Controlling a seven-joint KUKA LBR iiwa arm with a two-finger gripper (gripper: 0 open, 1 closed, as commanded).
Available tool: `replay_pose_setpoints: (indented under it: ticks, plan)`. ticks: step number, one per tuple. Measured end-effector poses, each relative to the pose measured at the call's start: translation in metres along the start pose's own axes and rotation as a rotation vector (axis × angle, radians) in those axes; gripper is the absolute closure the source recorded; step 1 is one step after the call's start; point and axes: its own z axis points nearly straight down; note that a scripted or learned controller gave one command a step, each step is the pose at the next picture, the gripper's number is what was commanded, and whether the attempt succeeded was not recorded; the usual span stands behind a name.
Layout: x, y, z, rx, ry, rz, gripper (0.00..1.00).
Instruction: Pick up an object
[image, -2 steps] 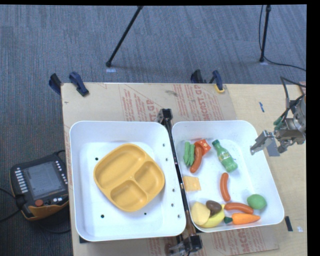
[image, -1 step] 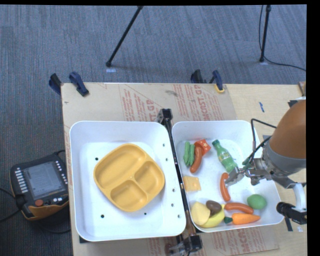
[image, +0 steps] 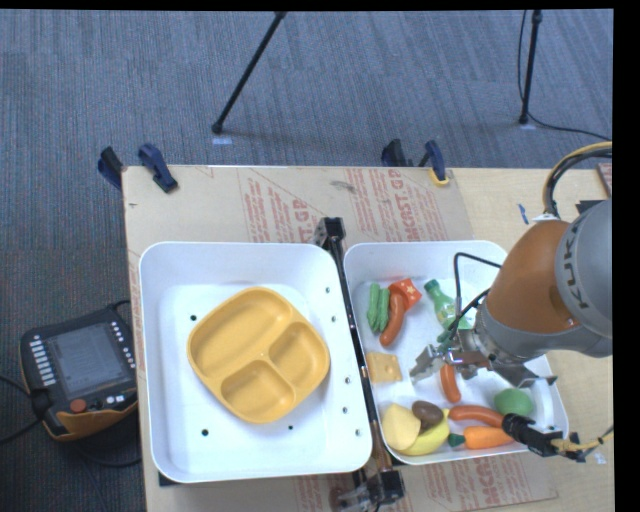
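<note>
My gripper (image: 449, 364) hangs low over the middle of the right bin (image: 490, 250), fingers spread open. A small red sausage (image: 450, 384) lies just beneath it, between the fingertips, resting on the bin floor. Around it lie a green bottle (image: 439, 300), a longer red sausage (image: 392, 320), green beans (image: 375, 305), a red pepper (image: 407, 291) and a yellow cracker (image: 382, 367). Along the bin's front are a yellow potato (image: 401, 425), a brown mushroom (image: 428, 411), a banana (image: 441, 436), another sausage (image: 476, 414), a carrot (image: 486, 437) and a green lime (image: 514, 403).
The left bin (image: 160, 300) holds a yellow divided plate (image: 259, 354). The arm's orange band (image: 535, 285) covers the right bin's right side. A teach pendant (image: 80, 370) lies off the bench at left. Blue clamps (image: 155, 165) grip the bench's back edge.
</note>
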Motion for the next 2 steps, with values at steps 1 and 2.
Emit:
replay_pose_setpoints:
  ticks: [1,2]
  plan:
    - [-0.001,0.000,-0.010,0.001,0.001,0.006,1.00]
    - [0.040,0.007,-0.155,-0.006,-0.003,-0.001,1.00]
